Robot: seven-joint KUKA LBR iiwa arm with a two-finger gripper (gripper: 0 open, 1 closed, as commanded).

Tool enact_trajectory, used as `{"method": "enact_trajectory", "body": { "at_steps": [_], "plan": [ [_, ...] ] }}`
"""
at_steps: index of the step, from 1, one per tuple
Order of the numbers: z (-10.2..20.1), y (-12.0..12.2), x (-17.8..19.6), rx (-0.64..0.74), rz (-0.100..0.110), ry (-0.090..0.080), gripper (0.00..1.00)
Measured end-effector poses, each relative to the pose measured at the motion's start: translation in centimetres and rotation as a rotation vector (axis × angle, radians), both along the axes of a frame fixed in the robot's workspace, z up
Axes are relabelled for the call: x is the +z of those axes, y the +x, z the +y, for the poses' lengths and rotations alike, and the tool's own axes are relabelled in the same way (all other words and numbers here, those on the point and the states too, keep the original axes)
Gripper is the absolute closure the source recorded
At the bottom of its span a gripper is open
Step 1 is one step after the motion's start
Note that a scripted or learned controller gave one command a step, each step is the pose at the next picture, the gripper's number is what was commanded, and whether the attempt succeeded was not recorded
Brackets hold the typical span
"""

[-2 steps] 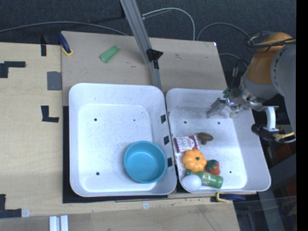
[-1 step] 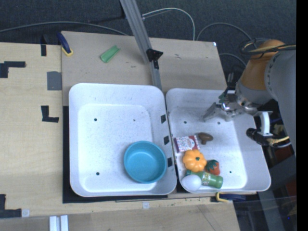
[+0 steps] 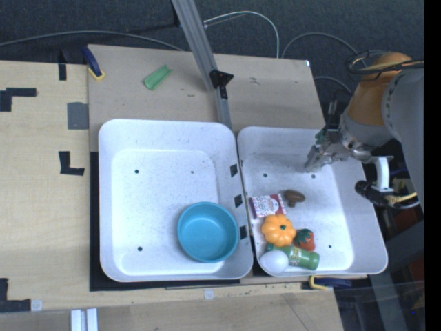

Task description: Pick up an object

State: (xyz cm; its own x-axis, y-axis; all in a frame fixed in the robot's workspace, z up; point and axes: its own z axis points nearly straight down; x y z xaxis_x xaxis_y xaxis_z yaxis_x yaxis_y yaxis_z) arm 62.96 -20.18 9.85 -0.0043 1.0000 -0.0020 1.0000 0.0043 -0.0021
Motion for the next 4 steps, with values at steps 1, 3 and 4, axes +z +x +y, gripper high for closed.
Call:
{"method": "enact_trajectory", "body": {
  "at_steps": [1,3,4],
  "plan": [
    [0.3,0.8,4.5,-0.002,-0.005,0.001,1.00],
    [5.3,-0.9,10.4,0.001,-0.001,0.003,1.00],
    [10.7,-1.7,11.8,0.003,-0.002,0.004,1.00]
  ]
}}
